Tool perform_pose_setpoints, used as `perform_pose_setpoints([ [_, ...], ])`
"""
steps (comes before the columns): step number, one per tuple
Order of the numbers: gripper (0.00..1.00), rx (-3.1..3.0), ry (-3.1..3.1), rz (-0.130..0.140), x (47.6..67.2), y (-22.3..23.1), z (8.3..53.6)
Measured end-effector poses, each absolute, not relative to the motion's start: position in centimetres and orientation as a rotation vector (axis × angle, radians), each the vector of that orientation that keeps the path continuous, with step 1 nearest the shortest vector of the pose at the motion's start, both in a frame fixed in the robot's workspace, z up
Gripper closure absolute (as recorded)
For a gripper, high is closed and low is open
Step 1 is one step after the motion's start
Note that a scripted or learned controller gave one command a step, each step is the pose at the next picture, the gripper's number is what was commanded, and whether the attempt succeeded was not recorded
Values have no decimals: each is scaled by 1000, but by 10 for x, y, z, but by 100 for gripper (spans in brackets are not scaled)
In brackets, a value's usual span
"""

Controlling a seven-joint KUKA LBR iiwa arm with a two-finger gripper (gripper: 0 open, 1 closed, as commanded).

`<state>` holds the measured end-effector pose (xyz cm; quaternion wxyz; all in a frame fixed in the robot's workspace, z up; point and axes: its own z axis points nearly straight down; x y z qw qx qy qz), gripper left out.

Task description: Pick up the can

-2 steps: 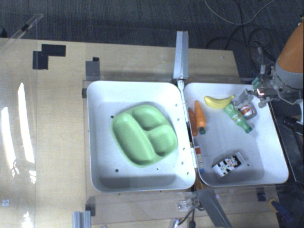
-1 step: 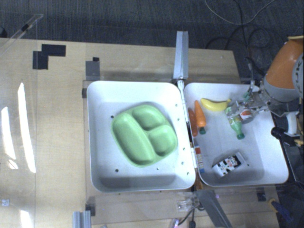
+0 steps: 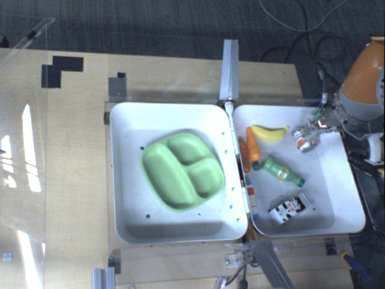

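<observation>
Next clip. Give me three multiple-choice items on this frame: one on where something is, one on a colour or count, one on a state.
1. Where is the can?
A. left bin
B. right bin, near its front
C. on the bench

2. What colour is the tray in the left bin?
A. green
B. red
C. blue

3. How is the bottle placed?
A. upright
B. lying on its side
C. in the tray

Key: 1 B, it lies near the right bin's front edge; 2 A, the divided tray is pale green; 3 B, it lies flat between the banana and the can.
</observation>
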<state>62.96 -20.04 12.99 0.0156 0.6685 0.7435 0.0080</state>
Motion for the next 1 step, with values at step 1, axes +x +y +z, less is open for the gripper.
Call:
perform_pose_setpoints([
  [1, 100, 2352, 2076, 4, 650, -161, 197],
])
